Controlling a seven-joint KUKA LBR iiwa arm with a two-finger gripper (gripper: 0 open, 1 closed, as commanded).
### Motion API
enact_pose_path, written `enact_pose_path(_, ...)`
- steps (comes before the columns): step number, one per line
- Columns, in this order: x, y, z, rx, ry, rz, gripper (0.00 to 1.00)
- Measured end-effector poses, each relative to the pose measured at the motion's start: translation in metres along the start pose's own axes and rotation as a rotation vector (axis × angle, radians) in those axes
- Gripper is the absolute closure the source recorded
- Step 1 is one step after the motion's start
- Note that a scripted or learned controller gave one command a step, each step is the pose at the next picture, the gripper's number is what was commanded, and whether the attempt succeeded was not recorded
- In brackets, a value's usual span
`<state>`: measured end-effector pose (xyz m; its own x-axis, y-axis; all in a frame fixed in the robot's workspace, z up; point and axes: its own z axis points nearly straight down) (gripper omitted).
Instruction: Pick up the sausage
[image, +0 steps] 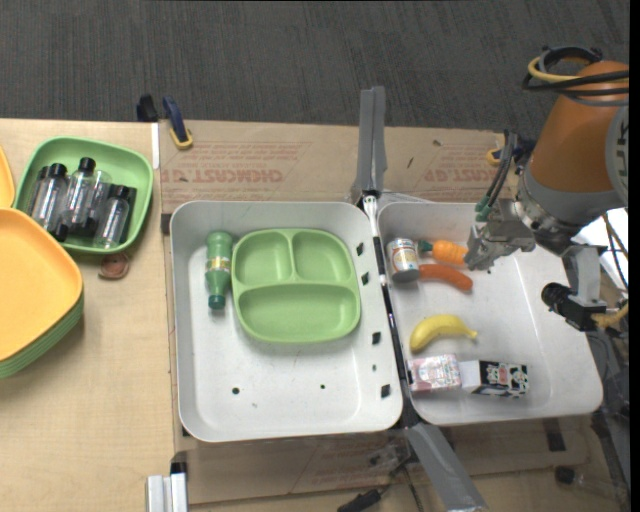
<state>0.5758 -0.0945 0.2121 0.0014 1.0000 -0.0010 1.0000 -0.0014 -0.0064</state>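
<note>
Approach step: the gripper (480, 250), its opening impossible to judge from here, is hovering just right of the sausage (446, 276), which is lying in the right bin (560, 370) beside a can (403, 259); next, descending squarely over it.

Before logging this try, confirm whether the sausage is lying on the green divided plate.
No, the sausage lies in the right bin beside the can, while the green divided plate sits in the left bin.

Grey arm (570, 190), orange band above wrist, yellow and black cables looped on top; dark metal gripper (482, 248), possibly two-fingered.
</note>
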Motion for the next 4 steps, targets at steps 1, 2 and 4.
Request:
enact_pose_path(1, -0.002, 0.000, -0.008, 0.002, -0.001, 0.003, 1.00)
enact_pose_path(2, -0.003, 0.000, -0.016, 0.003, -0.001, 0.006, 1.00)
enact_pose_path(4, -0.007, 0.000, -0.032, 0.006, -0.003, 0.010, 1.00)
